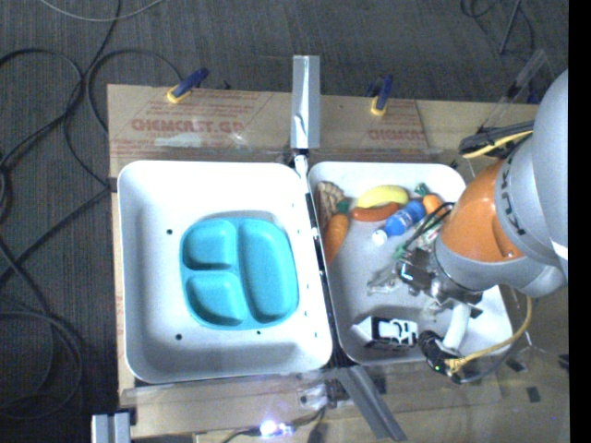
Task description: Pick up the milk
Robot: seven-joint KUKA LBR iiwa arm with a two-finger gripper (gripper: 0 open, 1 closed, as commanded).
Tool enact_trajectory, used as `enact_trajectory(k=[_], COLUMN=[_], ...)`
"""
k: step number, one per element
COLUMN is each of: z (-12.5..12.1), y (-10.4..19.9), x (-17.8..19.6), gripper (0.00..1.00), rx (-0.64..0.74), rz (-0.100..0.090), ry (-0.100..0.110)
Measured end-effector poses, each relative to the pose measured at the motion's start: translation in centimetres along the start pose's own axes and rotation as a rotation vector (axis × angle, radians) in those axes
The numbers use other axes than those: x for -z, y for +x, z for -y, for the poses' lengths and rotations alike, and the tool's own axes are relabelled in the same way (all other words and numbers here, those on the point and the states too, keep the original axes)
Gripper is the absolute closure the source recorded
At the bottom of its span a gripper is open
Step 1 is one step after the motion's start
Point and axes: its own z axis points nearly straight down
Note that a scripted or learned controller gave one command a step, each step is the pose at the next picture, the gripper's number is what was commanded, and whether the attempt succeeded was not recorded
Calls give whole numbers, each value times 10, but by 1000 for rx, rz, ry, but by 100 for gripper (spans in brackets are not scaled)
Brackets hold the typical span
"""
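One milk carton [394,331], black & white, lay on its side at the near edge of the right bin [355,340]. My gripper [454,329] hung just right of it, w/ the carton not between my fingers; couldn't tell if they were spread or pressed together. Further back: carrot [336,235], banana [383,195], blue bottle [401,220]. Left bin [148,247] held a teal divided tray [242,271].

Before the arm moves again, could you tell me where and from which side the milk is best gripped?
The milk lies flat at the right bin's near wall. I'd come straight down and pinch across its short sides at mid-body; the wall probably blocks a side approach.
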Motion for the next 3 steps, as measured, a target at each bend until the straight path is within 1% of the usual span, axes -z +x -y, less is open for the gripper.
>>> enact_trajectory(k=[1, 2, 3], z=[1, 5, 11], y=[1, 46, 65], x=[7, 191, 199], gripper=[100, 100, 100], rx=[2, 18, 107], rz=[1, 4, 5], ry=[5, -4, -2])
